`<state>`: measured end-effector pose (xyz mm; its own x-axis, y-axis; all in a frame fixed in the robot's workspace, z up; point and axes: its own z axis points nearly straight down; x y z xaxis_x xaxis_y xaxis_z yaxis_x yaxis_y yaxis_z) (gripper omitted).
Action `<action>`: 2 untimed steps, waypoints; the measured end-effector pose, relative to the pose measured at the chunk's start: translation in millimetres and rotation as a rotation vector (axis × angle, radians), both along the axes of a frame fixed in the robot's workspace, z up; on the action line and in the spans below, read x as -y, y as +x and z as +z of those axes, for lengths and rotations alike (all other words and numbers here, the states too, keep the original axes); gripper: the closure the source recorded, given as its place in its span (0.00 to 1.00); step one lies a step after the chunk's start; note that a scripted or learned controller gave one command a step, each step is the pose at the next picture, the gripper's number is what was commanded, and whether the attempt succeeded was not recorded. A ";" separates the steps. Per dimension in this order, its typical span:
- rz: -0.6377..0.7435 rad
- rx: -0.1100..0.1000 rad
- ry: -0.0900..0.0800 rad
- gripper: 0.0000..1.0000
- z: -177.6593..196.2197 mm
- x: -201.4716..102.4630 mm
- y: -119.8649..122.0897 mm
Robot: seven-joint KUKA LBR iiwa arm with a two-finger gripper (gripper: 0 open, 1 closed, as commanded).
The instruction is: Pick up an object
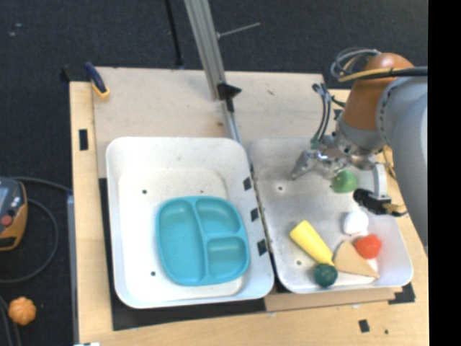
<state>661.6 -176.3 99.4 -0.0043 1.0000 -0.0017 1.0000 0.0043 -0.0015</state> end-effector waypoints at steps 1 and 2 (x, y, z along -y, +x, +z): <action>0.002 0.007 -0.004 1.00 14.4 1.3 1.8; -0.005 0.007 0.000 1.00 76.7 2.8 -3.9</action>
<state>657.7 -179.1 176.0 0.0002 1.0000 -0.0017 1.0000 -0.0002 0.0056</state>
